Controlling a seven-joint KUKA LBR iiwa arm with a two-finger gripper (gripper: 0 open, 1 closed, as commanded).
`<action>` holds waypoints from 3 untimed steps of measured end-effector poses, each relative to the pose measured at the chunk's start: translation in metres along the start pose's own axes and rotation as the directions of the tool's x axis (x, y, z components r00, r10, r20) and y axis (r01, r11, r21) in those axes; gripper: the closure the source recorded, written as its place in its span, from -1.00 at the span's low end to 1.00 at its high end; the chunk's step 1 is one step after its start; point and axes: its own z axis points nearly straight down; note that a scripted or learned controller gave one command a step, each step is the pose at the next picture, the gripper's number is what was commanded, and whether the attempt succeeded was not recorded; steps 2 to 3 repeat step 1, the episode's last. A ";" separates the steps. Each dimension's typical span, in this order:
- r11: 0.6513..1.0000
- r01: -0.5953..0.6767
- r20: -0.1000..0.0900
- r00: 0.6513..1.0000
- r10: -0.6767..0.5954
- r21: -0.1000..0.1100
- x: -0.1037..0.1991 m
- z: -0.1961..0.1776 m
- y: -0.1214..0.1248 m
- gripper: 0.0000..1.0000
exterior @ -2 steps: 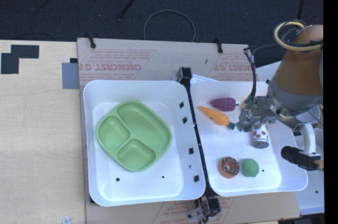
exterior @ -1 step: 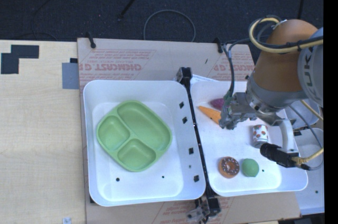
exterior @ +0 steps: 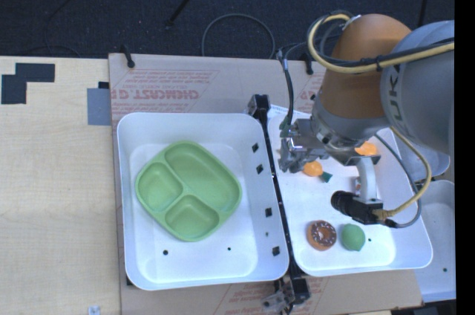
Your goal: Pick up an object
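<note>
Your grey two-finger gripper (exterior: 291, 150) is low in the right white bin (exterior: 415, 254), beside a small orange piece (exterior: 312, 169); grip state I cannot tell. Nothing's lifted: the round brown sprinkled doughnut (exterior: 322, 235) and green ball (exterior: 352, 238) lie touching near the front.

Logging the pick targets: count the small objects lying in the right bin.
4 visible: a donut and a green ball near the front, an orange piece by the claw, another orange piece under the arm. The arm may hide more.

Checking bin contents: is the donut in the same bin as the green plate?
No: the donut lies in the right bin, the green plate in the left bin.
</note>
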 end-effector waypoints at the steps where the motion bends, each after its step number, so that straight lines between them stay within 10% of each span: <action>1: 1.000 -0.001 0.000 1.000 0.001 0.000 0.049 -0.004 0.013 1.00; 3: 1.000 -0.001 0.000 1.000 0.001 0.000 0.049 -0.004 0.013 1.00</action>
